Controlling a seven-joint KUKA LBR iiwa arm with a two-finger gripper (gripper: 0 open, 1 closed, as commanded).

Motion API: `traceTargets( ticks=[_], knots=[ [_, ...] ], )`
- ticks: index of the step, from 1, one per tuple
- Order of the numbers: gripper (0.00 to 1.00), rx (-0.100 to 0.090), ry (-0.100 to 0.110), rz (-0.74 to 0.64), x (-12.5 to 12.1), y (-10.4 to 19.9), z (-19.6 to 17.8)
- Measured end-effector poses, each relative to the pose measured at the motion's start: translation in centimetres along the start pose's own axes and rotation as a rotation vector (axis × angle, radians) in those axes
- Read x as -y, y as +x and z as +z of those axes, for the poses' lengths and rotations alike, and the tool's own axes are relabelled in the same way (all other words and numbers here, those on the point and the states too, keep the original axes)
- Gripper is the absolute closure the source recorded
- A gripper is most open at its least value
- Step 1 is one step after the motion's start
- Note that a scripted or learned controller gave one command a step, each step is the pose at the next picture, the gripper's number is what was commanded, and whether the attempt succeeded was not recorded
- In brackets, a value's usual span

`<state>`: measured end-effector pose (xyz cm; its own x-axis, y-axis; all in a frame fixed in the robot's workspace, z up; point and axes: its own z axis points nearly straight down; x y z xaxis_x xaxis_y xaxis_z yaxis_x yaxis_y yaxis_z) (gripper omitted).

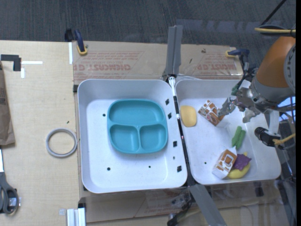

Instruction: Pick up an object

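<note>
A small orange-and-white carton point(210, 113) lies tilted in the right bin, beside a yellow lemon-like piece point(188, 116).

Single fixed camera above bench point(37, 102), slanted down, both bins.

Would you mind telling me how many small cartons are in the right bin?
2: one carton near the bin's upper middle beside the claw, another carton at the lower edge.

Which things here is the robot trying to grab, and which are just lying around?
For the job, all in the right white bin:
yellow rounded toy
orange-and-white packet
green pod
orange-and-white carton
purple piece
yellow banana
gripper

Just lying about:
teal divided plate
grey ring
</note>
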<state>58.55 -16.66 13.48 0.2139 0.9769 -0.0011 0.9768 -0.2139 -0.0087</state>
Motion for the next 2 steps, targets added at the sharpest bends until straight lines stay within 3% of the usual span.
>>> traceTargets(
  ticks=[1,2],
  knots=[
    [0.00,0.002,-0.003,-0.282,-6.3,5.4,-7.5],
    [0.00,0.000,-0.001,-0.414,-2.5,6.8,2.4]
  ],
)
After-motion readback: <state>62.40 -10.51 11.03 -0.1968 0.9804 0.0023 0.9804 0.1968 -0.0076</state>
